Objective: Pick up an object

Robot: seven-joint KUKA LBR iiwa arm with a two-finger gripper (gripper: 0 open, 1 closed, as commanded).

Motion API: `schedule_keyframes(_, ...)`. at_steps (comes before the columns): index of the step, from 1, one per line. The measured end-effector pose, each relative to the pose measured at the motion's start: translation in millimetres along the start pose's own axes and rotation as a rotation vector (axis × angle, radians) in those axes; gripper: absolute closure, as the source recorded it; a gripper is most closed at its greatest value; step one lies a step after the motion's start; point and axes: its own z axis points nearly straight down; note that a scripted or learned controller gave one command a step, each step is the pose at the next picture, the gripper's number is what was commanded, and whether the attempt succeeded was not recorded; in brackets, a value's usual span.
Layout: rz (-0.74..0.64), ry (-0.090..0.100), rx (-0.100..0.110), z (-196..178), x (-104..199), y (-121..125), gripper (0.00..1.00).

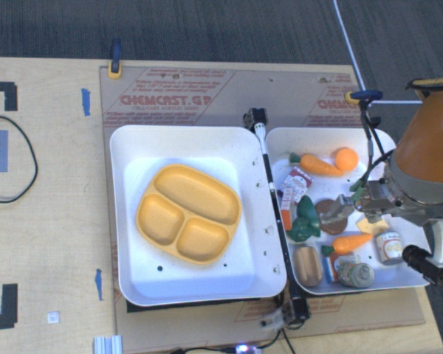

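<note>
The gripper point(356, 206), its opening impossible to tell, is hovering near the light, rigid orange plastic carrot point(351, 243), best pinched mid-body.

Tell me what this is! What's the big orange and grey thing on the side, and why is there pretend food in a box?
That big orange and grey thing is a robot arm. The picture is taken by a camera above the bench, looking down at a slant. The arm's metal gripper, its kind of hand, is down among the toys, but I cannot see whether it holds anything.

On the wooden bench sit two shallow white bins. The left white bin holds a yellow plastic plate with three compartments. The right white bin holds small toys: a round orange ball, a long orange carrot, a green leafy toy, a second carrot and a little tin can.

The robot's job is to pick one thing up.
</note>
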Motion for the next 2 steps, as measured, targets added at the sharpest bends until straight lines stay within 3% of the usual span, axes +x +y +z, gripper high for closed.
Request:
schedule_keyframes(1, 0.001, 0.000, 0.001, 105.4, -13.0, -1.8, 0.00)
schedule_keyframes(2, 0.000, -0.003, -0.011, 93.7, -13.0, 2.0, 1.00)
